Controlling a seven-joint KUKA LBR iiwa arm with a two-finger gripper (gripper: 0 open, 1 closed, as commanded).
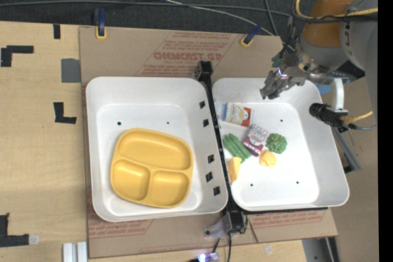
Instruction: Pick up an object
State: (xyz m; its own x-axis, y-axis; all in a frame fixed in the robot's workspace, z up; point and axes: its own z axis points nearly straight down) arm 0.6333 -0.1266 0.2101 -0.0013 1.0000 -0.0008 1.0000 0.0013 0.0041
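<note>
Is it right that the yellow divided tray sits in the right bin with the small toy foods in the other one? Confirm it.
Not quite. The yellow divided tray sits in the left bin, not the right one. The small toy foods lie in the other one, the right bin, as the camera view shows.

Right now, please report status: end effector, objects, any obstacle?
End effector above right bin's far edge, nothing held. Small items clustered by the divider, broccoli nearest. Nothing in the way.
</note>
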